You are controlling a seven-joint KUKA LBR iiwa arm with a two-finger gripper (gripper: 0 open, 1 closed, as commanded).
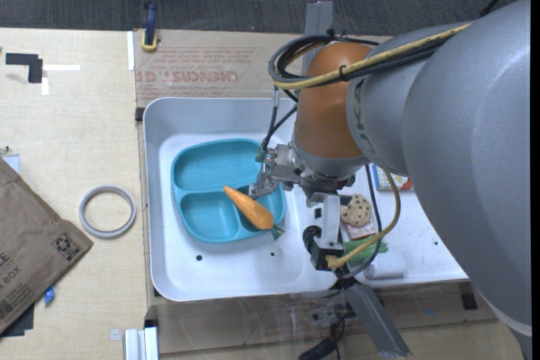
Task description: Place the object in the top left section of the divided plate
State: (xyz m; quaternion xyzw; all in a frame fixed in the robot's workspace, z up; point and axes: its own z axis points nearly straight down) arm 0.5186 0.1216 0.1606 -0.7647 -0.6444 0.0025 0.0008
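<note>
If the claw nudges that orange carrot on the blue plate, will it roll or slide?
The carrot looks tapered and rounded, so it would probably roll in an arc rather than straight. It seems to lie across the blue plate divider ridge, so it may pivot. It looks like smooth, likely light plastic, so it could slide.

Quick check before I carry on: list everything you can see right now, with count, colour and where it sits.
Divided plate: one, blue, in the left bin.
Carrot: one, orange, lying across the plate's right side, over the divider.
Bins: two, white, side by side on the bench.
Cookie: one, tan with dark chips, in the right bin.
Tape ring: one, grey, on the bench left of the bins.
Cardboard box: one, brown, bottom left.
Arm: one, grey with orange band, reaching from the right.
Gripper: one, above the plate's right edge.
</note>
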